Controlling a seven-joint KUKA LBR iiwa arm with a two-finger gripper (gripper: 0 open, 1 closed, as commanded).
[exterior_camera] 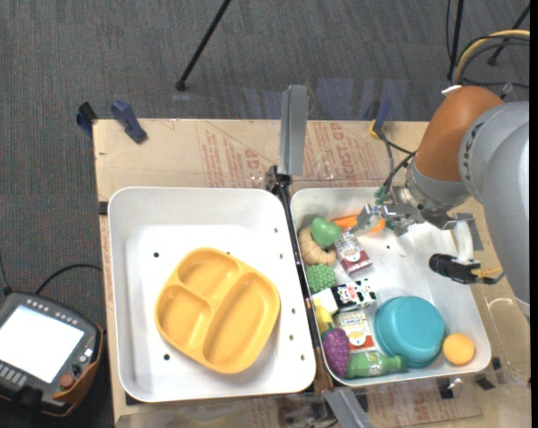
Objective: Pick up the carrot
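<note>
The carrot (350,221) lies at the right bin's (479,315) far edge, beside a green toy (324,231). The gripper (376,218) is lowered onto it; finger state cannot be told. Closing and lifting are judged next.

The bulky, rounded, smooth grey arm (505,185) carries a broad orange band (454,132) above its wrist. Below that sits a grey metal ring, then a small metallic two-finger gripper (376,218) with thin dark cables trailing alongside.

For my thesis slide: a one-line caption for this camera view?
Gripper reaching at the carrot in the cluttered right bin; yellow divided plate in the left bin.
</note>
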